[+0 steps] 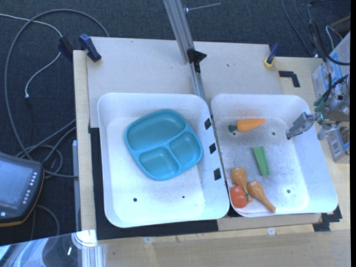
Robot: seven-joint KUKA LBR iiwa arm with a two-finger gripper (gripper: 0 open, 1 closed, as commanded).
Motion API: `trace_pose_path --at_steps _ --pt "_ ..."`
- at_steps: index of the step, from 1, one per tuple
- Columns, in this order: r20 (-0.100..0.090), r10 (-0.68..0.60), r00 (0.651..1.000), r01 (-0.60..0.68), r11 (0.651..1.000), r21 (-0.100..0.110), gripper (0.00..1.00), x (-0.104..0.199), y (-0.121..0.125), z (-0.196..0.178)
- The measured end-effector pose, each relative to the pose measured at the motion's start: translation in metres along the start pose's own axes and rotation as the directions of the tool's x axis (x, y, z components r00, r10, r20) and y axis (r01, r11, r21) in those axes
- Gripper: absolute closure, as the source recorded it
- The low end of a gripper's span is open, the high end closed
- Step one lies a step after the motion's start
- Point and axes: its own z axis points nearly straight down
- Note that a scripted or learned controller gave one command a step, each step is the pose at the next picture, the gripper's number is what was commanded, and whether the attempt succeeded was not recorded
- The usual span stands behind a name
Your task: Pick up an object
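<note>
Lowest in the right bin [325,174], the tomato [238,196] and two drumsticks [260,194] look like light, slick plastic. The green block [260,160], mid-bin, offers flat sides to pinch. Above lies the carrot [249,125]. My claw [297,125] hangs by the right rim; I can't tell its spread.

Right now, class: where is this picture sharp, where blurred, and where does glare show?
Camera view: even, soft light, faint shadows; the blue plate, carrot and green block are fairly sharp; the gripper at the right bin's rim looks smeared; glare whitens the lower left corner.
</note>
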Motion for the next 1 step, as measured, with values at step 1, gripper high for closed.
trace_pose_path --at_steps 1 --pt "0.000 0.000 1.000 0.000 1.000 0.000 0.00 0.0000 0.0001 0.0000"
